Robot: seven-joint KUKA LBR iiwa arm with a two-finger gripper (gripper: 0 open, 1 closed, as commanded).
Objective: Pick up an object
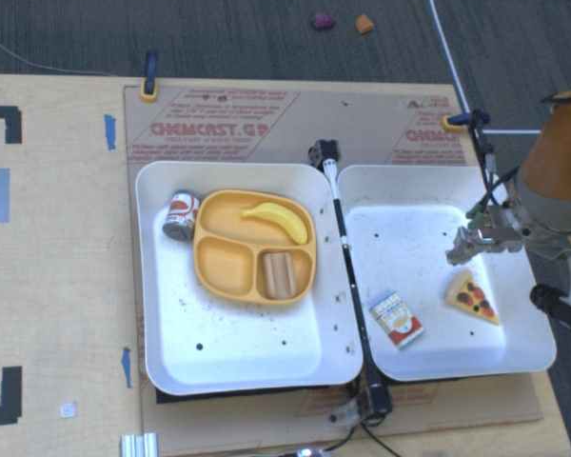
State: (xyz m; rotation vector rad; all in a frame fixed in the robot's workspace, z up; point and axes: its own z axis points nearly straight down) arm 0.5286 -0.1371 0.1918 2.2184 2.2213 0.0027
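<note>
In the right bin [409,208] lie a toy pizza slice [474,298] at the right and a small red and white carton [397,319] near the front. My gripper [460,251] hangs over this bin, just above and to the left of the pizza slice, apart from it. I see nothing held in it. The left bin [238,350] holds a yellow divided plate [202,255] with a banana [277,219] in its top section and a brown sausage-like piece [279,275] in its lower right section. A small can [180,215] lies against the plate's left edge.
A black clamp [324,152] sits at the back where the two bins meet. An orange-tipped clamp [462,119] and a thin white cable [447,41] stand behind the right bin. The bins rest on a brown board [209,122] over a wooden bench.
</note>
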